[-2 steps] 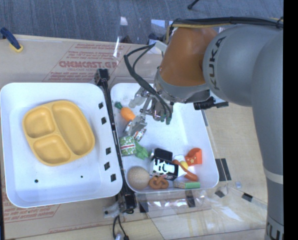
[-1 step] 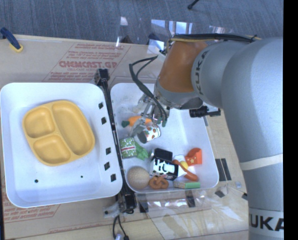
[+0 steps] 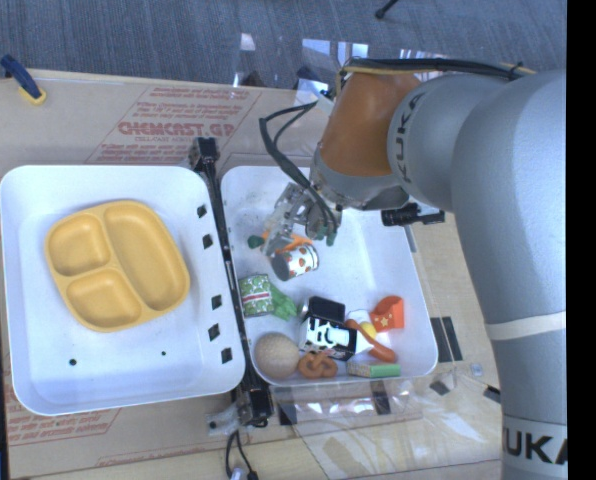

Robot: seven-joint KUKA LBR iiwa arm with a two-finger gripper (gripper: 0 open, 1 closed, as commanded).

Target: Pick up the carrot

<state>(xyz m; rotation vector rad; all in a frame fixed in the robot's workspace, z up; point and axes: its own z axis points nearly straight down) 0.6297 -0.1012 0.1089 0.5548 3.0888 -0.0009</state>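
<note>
Two shallow white plastic bins lie side by side below me: the left bin bears a smooth yellow three-compartment tray with bare floor all round it, while the right bin is crowded along its near edge with a green packet, a tan egg-shaped ball, a brown pretzel and a black-and-white box, leaving open floor only toward its far wall. My gripper hangs over the middle of that right bin, and the small slim orange carrot with a green tip lies right at my fingertips beside a shiny round can, though I cannot tell whether my jaws are apart or clamped on it.
</note>
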